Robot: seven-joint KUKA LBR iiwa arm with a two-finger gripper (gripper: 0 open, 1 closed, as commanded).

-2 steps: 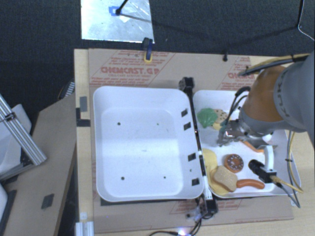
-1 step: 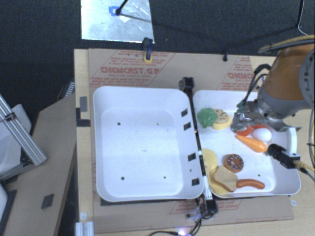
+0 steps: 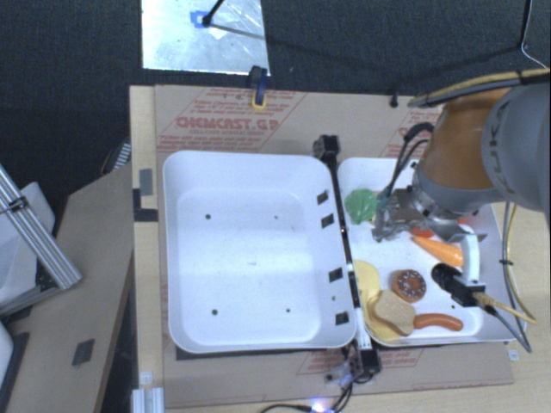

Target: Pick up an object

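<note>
We see the grey two-finger gripper [image 3: 389,222] low in the right white bin [image 3: 491,231], just beside a green leafy toy [image 3: 362,204]; we cannot tell its finger state. Nearby lie an orange carrot [image 3: 439,249], chocolate doughnut [image 3: 408,285], bread slice [image 3: 393,314], and sausage [image 3: 437,322].

Bench [image 3: 224,110]: tan board surface with red printed lettering along the far side. Two shallow white bins sit on it side by side, left bin [image 3: 185,231] and right bin [image 3: 491,222], touching along a black divider strip [image 3: 340,231]. A yellow-and-blue clamp [image 3: 257,89] grips the far edge.
</note>
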